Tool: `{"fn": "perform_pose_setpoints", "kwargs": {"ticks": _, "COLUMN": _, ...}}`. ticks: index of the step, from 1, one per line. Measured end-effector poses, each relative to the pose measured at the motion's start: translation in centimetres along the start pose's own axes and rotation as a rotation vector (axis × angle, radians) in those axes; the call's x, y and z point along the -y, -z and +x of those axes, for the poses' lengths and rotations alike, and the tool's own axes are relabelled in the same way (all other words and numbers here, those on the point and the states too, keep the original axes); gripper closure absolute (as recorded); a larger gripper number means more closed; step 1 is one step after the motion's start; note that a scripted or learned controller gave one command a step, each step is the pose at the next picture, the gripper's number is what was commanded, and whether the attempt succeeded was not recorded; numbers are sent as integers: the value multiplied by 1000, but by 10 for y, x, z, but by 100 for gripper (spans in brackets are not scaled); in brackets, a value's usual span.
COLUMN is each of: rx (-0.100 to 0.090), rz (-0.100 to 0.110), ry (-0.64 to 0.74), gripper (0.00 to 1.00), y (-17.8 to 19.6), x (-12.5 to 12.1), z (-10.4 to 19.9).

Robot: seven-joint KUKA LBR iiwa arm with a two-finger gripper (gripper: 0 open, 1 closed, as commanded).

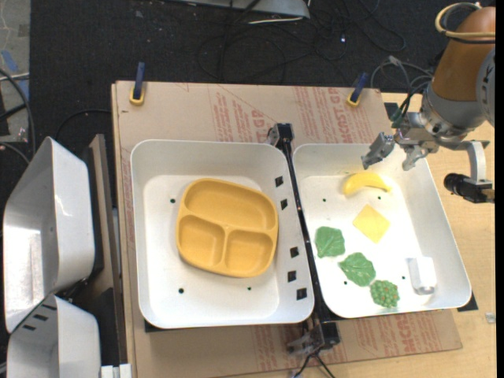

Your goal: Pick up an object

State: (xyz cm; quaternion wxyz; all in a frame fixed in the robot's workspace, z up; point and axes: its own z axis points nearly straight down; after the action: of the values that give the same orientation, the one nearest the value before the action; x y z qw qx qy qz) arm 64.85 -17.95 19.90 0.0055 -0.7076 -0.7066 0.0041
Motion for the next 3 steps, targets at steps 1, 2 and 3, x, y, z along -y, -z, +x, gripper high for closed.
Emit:
{"fn": "perform_pose_setpoints", "kwargs": {"ticks": 1, "rx": 3, "rz": -14, "ry": 3, "gripper": 0, "y": 9, "x": -3, "z": 1}}
{"fn": "perform_pose_setpoints", "kwargs": {"ticks": 2, "rx": 1, "rz": -9, "ry": 5, "gripper": 0, "y": -51, "x": 1, "z": 8}}
{"fn": "perform_pose_setpoints", "kwargs": {"ticks": 3, "rx": 2, "rz": -11, "ry": 5, "gripper": 0, "y": -104, "x": 1, "z": 9}}
